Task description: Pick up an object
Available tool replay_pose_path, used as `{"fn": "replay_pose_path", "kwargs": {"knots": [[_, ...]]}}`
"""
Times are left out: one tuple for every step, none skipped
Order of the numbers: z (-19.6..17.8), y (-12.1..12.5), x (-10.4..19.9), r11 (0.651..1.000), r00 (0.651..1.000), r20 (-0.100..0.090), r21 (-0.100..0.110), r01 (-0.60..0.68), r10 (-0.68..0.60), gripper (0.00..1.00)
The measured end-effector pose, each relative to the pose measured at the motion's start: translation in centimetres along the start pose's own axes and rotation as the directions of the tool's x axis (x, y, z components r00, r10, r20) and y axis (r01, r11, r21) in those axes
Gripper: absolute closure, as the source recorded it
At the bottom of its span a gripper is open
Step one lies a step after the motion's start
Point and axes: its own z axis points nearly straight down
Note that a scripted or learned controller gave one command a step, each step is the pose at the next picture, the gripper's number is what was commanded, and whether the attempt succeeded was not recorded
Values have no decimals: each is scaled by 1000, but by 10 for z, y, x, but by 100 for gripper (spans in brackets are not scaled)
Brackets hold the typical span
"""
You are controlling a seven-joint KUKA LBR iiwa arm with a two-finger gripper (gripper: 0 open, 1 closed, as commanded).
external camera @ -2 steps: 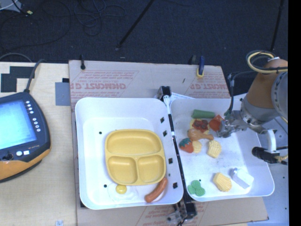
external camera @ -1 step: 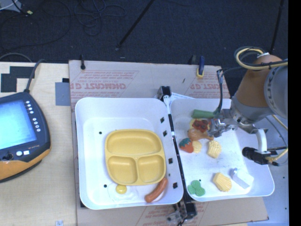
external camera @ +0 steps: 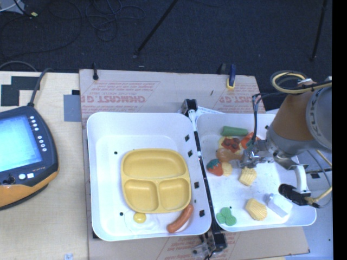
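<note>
gripper (external camera: pixel 251 157): low in the right bin (external camera: pixel 303 218), right of the frame's centre; the arm (external camera: pixel 295 121) comes in from the right edge. If it is open or closed I cannot tell; I see nothing held.
nearest thing: corn piece (external camera: pixel 248 175), just below the gripper, almost touching it in the picture. Its long axis is tilted, from lower left to upper right.
to the left: a heap of toy food (external camera: pixel 232 144) touching or just beside the gripper, with a red piece (external camera: pixel 215 167) at its lower left.
above left: green piece (external camera: pixel 234 130), lying almost horizontal, near the bin's upper wall.
lower in the bin: second corn (external camera: pixel 256 209) and a green round thing (external camera: pixel 226 216), both well apart from the gripper.
left bin (external camera: pixel 103 140): yellow tray (external camera: pixel 156 179) and sausage (external camera: pixel 180 219), far to the left.
judgement: the corn piece just below seems the easiest target; a short move down the frame would put the gripper over it.
</note>
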Motion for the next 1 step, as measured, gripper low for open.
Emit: {"fn": "replay_pose_path", "kwargs": {"knots": [[-98, 8, 66, 1000, 1000, -4, 16, 3, -3, 100]]}}
